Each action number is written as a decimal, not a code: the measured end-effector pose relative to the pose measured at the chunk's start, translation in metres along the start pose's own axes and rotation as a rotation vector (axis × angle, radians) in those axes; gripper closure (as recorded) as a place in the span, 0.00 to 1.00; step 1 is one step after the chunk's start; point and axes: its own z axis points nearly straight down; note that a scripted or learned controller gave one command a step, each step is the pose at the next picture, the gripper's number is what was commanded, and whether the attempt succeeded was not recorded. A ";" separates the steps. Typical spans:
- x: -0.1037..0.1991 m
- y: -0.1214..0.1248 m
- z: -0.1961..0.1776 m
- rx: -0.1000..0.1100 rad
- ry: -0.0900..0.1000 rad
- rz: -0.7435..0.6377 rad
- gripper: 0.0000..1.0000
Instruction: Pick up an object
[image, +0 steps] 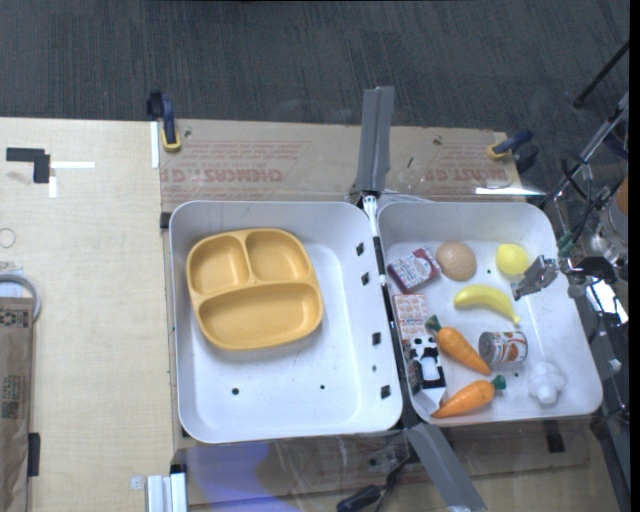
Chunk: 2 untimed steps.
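No object is seen lifted: the pick is judged to be at its start, with the whole of the grasp and the lift left to do. The tool (537, 277) is seen at the right edge of the right bin (580, 345), just beside the lemon (512, 259) and above the right end of the banana (486, 299). Nothing is seen held by it, and how wide it stands cannot be told from this view.

The candidates are all found in the right bin: a brown egg-shaped piece (457, 260), a red packet (412, 269), two carrots (461, 347), a small can (502, 347), a white lump (545, 384) and a black-and-white toy (427, 360). In the left bin (290, 400) a yellow divided plate (257, 288) is laid. The lemon and banana are judged the nearest targets.
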 end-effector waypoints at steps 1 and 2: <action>0.019 0.006 0.120 -0.003 0.000 -0.045 0.00; 0.062 0.034 -0.041 -0.003 -0.002 -0.321 0.00</action>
